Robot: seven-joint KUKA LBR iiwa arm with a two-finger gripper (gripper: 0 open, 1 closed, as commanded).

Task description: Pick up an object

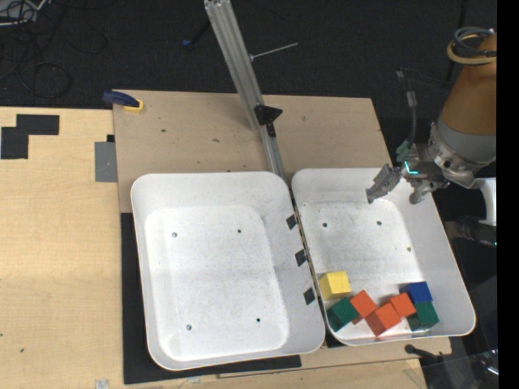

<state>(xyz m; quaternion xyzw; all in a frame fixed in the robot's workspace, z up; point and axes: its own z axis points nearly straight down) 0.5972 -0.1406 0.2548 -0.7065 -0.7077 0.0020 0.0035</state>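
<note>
At the far left, a pale wooden bench top is seen, marked with black angular patches. Next to it sits the left shallow white plastic bin, with small dark dots on its floor. A grey aluminium extrusion bar slants up from the seam between the bins, and black clips are seen along that seam.

The right shallow white plastic bin holds the task's objects, gathered in its near corner: a yellow cube, a dark green block, an orange-red block, a second orange-red block, a blue cube and another dark green block.

At the right, the two-finger gripper is poised over the far rim of the right bin, well apart from the blocks. Its two fingers are spread, with a gap between them, and nothing is held.

Risk is judged to lie mainly in the crowding. The blocks touch one another and lie close to the bin wall, so a descending finger could land on a neighbour instead of beside the chosen block, or be stopped by the wall. The yellow cube, standing slightly apart, is judged the easier target.

The wrist is cut off by the frame edge. How the orange-red and green blocks overlap is hard to make out, and whether any are stacked cannot be told.
</note>
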